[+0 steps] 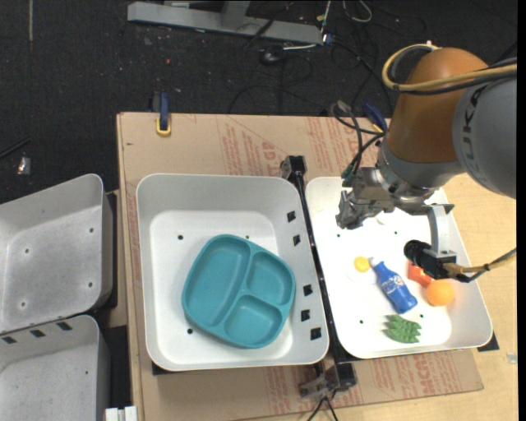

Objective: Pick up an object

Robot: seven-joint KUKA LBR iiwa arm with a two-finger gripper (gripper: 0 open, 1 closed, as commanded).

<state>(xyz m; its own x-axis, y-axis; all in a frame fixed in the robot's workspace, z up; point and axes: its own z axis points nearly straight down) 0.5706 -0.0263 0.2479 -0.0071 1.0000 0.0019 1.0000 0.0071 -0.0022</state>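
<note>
One blue bottle [395, 287] in right bin [468, 329]: light, stiff, slick plastic; grab across its middle. Gripper [355, 210] state: cannot tell.

A teal divided plate [238, 290] lies in the left bin [164, 197]; the gripper [355, 212] hovers over the right bin [468, 329]

Board [222, 148] under two white bins; yellow clamp [163, 123] at its 11 o'clock corner, black clamp [329, 380] on the 6 o'clock edge, black divider [311, 247] between the bins. Two white perforated lids [49, 247] lie off the board at 9 o'clock, one above the other. Dark speckled floor [74, 74] all round, with a grey metal bar [222, 20] and loose cables [345, 25] at 12 o'clock.
</note>
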